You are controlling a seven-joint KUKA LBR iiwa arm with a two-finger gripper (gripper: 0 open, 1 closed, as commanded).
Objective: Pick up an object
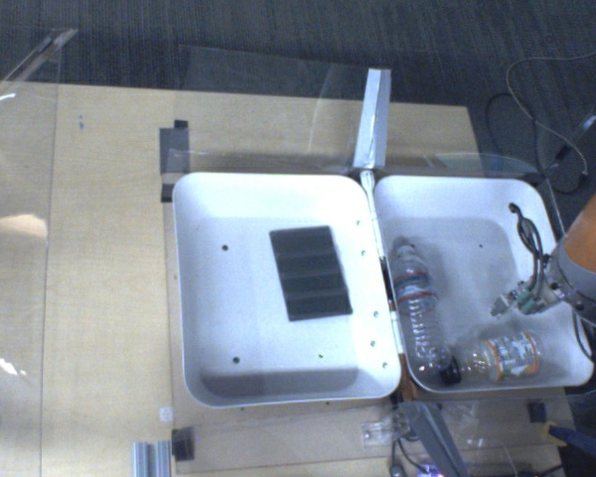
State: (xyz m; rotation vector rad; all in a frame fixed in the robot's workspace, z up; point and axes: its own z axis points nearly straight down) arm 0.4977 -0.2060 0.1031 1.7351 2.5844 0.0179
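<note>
Two white bins are seen on a desk. The gripper [515, 302] is lowered in the right bin [457, 207], near two bottles: nothing is seen lifted yet. Jaw state cannot be told.

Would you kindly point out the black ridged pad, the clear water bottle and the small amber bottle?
black ridged pad [311, 272], camera view, its middle ridge.
clear water bottle [417, 308], camera view, mid-body.
small amber bottle [507, 356], camera view, its label.
</note>
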